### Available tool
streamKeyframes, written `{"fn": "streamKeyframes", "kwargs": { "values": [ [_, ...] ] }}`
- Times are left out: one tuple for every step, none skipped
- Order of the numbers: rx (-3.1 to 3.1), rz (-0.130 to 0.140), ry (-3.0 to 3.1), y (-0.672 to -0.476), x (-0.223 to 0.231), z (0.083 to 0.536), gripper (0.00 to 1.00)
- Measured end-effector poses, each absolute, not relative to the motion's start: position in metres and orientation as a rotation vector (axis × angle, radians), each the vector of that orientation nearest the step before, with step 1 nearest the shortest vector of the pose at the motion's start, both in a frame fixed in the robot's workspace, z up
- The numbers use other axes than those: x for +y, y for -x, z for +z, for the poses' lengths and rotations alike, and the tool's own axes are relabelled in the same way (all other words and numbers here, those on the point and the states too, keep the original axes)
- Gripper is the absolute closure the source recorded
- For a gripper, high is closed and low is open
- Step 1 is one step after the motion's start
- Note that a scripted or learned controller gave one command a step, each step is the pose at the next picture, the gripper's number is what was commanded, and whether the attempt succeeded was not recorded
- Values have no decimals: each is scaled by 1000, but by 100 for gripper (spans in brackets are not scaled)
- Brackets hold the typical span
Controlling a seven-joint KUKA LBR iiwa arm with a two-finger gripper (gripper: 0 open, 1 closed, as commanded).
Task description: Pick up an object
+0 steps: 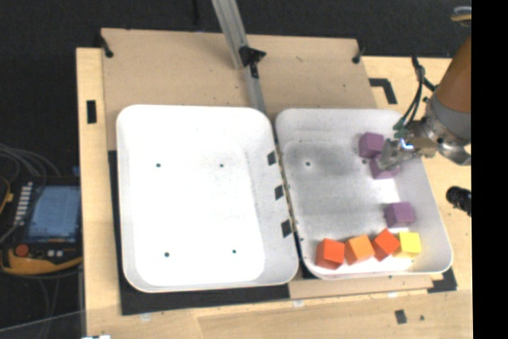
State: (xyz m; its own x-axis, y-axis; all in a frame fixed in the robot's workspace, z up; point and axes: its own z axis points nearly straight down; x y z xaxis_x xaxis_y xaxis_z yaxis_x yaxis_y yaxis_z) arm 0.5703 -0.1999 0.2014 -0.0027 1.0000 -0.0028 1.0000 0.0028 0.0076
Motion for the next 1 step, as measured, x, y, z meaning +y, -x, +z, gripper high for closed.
{"fn": "streamKeyframes", "kwargs": {
  "values": [
    [2222,2,-2215,-568,-203,244,100]
  ]
}}
